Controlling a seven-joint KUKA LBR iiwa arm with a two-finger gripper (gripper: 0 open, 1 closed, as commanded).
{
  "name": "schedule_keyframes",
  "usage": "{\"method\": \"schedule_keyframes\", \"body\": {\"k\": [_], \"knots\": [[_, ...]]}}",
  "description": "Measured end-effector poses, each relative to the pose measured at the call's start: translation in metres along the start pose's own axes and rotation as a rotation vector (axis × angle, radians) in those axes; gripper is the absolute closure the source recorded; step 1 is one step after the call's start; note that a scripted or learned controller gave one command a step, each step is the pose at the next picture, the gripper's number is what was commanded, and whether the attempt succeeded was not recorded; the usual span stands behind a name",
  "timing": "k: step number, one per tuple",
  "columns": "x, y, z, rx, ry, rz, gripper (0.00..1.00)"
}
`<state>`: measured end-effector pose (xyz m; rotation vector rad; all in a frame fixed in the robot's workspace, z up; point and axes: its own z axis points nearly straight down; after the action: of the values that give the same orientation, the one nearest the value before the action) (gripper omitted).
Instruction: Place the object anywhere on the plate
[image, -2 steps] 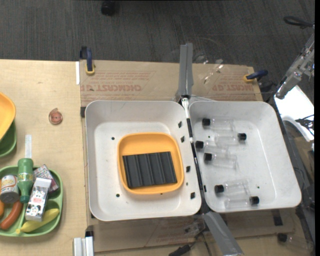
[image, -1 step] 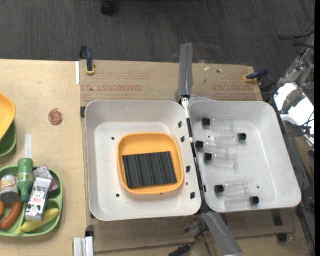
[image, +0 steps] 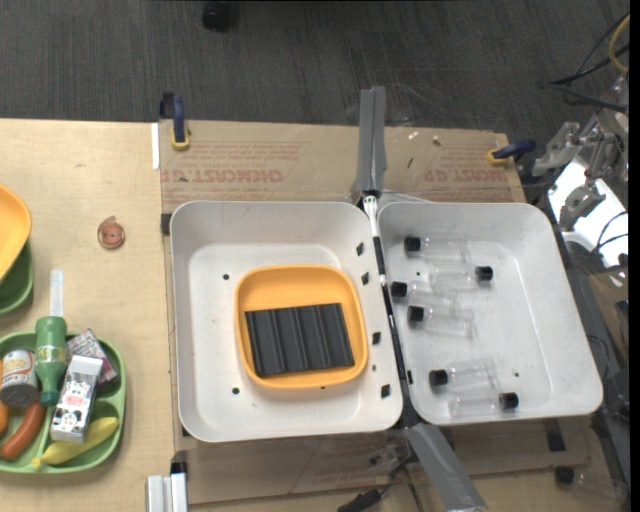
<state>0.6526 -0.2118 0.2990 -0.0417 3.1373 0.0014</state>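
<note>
Pale wooden benchtop (image: 100, 300) runs across the lower view, seen from above at a slant. Nearest, at the lower left, sits a green compartment tray (image: 108, 440) of toy food, its left side cut off by the edge; a green bottle (image: 50, 352) and a small carton can be made out, the rest is a jumble.

Next come two shallow white bins, side by side and touching. In the left bin (image: 200, 400) lies an orange plate (image: 300, 279), and a dark grey ribbed slab (image: 300, 337) lies flat on it, wholly within the rim. The right bin (image: 562, 330) holds several clear vials (image: 462, 377) with black caps, lying on their sides; their glass nearly vanishes against the white, so an exact count is unsure.

How far the claw is open, and whether it grips anything, cannot be told.

Farther back, brown cardboard (image: 260, 170) with red print lies under the bins, pinned by two blue clamps (image: 175, 120). A tangle of metal gear and cables (image: 590, 190) crowds the far right, too cluttered to identify. Beyond is dark carpet (image: 300, 50).
</note>
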Motion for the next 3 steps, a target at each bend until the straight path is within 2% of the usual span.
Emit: {"method": "schedule_keyframes", "body": {"k": [1,3], "knots": [[-0.007,-0.010,-0.009,0.001,-0.003,-0.262,0.00],[-0.007,0.000,0.031,-0.003,-0.001,-0.850,0.00]]}}
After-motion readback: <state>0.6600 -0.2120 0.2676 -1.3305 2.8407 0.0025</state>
